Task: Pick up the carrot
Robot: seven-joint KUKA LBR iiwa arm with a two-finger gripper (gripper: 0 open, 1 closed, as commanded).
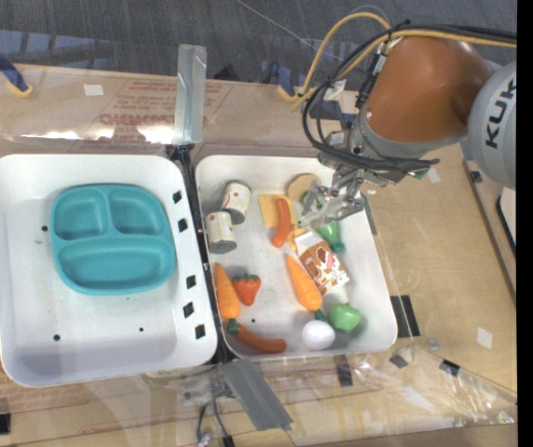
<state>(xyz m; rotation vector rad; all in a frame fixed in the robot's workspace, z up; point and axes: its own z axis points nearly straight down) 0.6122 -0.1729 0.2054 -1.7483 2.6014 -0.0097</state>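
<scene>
Two orange carrots lie in the right bin (pixel 378 277). One carrot (pixel 303 283) lies slantwise in the middle, beside a small printed box (pixel 323 263). The other carrot (pixel 225 292) lies along the bin's left wall, next to a strawberry (pixel 248 287). My gripper (pixel 326 204) hangs over the bin's upper right part, above and to the right of the middle carrot. It is close to a green piece (pixel 330 234) and a round tan piece (pixel 300 186). I see nothing held in it.
The right bin also holds two small cans (pixel 236 198) (pixel 220 231), a yellow wedge (pixel 268 209), a red chili (pixel 282 222), a sausage (pixel 259 342), a white egg (pixel 319 333) and a green pepper (pixel 346 318). A teal divided plate (pixel 111 236) sits in the left bin (pixel 24 333).
</scene>
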